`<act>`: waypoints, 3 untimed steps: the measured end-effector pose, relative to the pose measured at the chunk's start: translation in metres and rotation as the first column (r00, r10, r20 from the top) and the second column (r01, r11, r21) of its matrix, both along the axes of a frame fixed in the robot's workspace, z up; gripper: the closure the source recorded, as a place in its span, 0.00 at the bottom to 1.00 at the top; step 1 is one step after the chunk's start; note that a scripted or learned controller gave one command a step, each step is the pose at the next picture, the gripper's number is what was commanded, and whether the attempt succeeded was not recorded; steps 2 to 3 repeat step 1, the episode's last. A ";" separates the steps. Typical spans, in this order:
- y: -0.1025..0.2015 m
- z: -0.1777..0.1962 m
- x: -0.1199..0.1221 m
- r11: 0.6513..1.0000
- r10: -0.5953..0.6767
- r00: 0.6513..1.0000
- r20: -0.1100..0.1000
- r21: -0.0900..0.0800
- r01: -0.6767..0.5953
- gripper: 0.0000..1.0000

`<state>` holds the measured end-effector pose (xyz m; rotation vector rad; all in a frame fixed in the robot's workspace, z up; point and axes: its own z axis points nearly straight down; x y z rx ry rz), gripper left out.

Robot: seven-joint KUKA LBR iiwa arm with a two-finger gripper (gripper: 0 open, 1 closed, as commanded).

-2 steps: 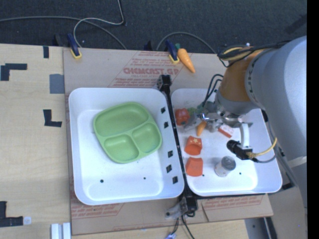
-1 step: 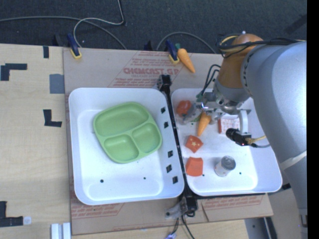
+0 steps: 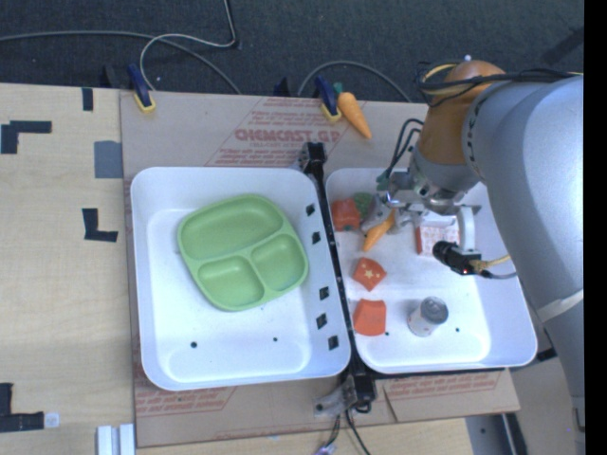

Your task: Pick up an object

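The gripper [image 3: 410, 207] is held low at 12 o'clock in the right bin [image 3: 503, 344], likely so the small orange carrot [image 3: 377, 232] just beside it at 8 o'clock can be grabbed; whether its fingers are open or closed cannot be told; the green tray [image 3: 243, 250] is kept in the left bin [image 3: 152, 282].

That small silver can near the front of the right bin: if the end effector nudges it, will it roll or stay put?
The silver can seems to lie tilted or on its side, so it probably rolls when nudged. Its shiny metal skin likely slips between fingers. It looks small and probably light, and could skid across the smooth white bin toward the orange block.
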<state>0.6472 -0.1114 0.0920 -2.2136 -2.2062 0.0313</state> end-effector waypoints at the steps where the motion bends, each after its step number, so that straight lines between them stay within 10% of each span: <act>1: 0.063 0.093 -0.048 1.000 0.006 1.000 0.025 0.004 -0.006 1.00; 3: 0.063 0.093 -0.048 1.000 0.006 1.000 0.025 0.004 -0.006 1.00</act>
